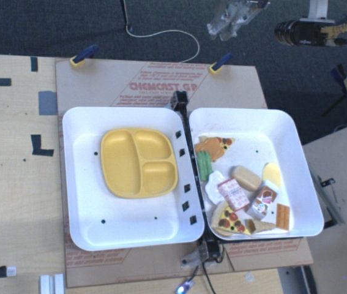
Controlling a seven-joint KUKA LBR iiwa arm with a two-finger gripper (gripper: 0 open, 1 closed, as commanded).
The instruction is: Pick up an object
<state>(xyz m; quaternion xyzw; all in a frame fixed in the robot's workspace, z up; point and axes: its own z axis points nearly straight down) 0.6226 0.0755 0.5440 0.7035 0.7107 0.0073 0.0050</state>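
Nearest the lens, at the bench's front edge: dangling cables (205,263) below the seam of two white bins. Left to right: yellow divided plate (140,162) lying flat in the left bin (81,225); toy food heaped in the right bin (298,164), among it a green piece (204,164) by the divider, pizza slices (215,144), a tan roll (246,177), a pale yellow piece (272,174) and small packets (264,202). High at top right, well apart from both bins, a blurred gripper (229,18) — spread or pressed together, cannot tell, nothing visibly pinched. Judged barely begun: no object lifted yet, approach, descent and grasp all left.
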